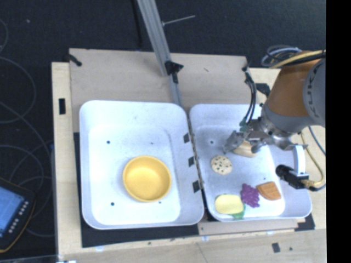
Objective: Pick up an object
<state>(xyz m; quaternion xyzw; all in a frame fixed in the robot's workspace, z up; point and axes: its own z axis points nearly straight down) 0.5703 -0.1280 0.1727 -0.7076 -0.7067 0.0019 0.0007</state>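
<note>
My gripper [244, 143] is low over the upper middle of the right bin [211, 119], and it looks open. A pale tan object [247, 149] lies on the bin floor just under it, partly hidden by the fingers [232, 143]. Nothing is lifted. A round speckled cookie [221, 165] lies just below and left of the gripper. Along the bin's front edge are a yellow piece with a green tip [229, 204], purple grapes [250, 195] and an orange-brown wedge [269, 190].
The left bin [90, 119] holds a yellow bowl [146, 178] near its front. A slanted metal pole [156, 32] runs from the top down to the gap between the bins. Black cables and a clamp [293, 177] hang by the right bin's right rim.
</note>
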